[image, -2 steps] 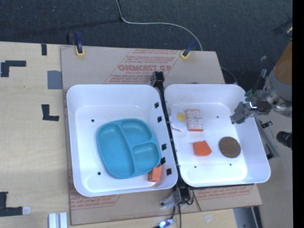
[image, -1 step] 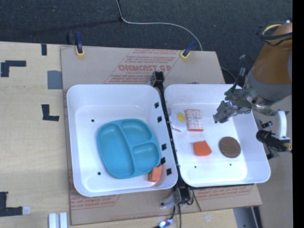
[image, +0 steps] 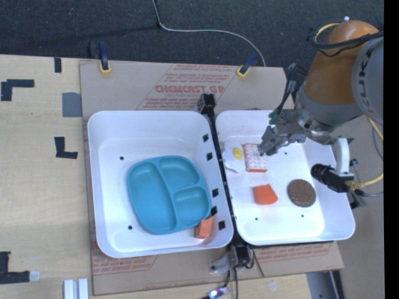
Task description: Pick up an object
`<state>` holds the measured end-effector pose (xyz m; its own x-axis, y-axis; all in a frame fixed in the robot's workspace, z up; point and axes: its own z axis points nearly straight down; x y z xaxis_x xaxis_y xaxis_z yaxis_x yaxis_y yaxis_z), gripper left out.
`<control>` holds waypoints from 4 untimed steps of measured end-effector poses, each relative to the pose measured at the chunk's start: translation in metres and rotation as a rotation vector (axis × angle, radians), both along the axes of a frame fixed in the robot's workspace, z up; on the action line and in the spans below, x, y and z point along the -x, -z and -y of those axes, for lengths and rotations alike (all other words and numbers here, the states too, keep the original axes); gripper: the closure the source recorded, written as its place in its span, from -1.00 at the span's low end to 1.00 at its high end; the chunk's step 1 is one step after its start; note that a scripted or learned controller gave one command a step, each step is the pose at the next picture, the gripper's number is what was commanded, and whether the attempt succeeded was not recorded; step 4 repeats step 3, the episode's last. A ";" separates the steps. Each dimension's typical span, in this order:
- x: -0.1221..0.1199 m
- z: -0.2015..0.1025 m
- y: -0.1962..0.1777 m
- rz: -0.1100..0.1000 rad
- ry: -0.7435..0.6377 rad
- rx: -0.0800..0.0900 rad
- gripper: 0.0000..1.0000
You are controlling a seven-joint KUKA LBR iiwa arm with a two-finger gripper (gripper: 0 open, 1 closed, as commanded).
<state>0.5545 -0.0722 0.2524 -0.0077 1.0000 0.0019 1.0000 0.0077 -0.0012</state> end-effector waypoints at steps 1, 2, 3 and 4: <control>-0.007 -0.044 0.003 -0.001 0.002 0.001 1.00; -0.032 -0.095 0.012 0.000 0.001 0.001 1.00; -0.043 -0.152 0.028 -0.001 0.001 0.001 1.00; -0.043 -0.152 0.028 -0.001 0.001 0.001 1.00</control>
